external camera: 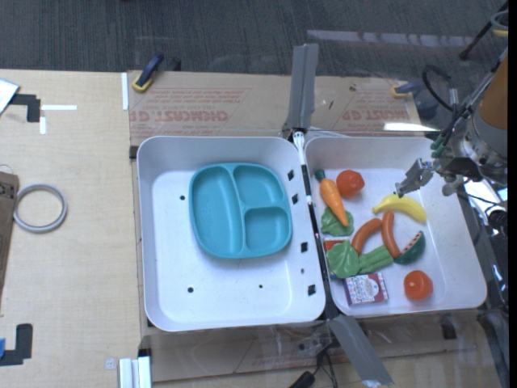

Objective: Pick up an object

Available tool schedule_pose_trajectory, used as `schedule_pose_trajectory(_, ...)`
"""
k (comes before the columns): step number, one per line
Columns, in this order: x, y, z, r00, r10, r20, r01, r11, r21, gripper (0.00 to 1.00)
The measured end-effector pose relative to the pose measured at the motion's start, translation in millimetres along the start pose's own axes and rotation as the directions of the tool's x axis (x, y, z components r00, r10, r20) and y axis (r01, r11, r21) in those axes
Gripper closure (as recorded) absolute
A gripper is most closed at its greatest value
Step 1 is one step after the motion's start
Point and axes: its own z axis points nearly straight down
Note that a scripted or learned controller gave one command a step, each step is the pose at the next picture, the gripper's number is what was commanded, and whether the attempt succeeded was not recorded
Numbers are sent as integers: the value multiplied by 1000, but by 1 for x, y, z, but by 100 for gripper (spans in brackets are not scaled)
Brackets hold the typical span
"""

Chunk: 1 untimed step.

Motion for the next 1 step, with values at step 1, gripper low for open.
schedule_pose_trajectory(1, -22, -5, 47, 999, 40, 0, -40, 999, -2, 0)
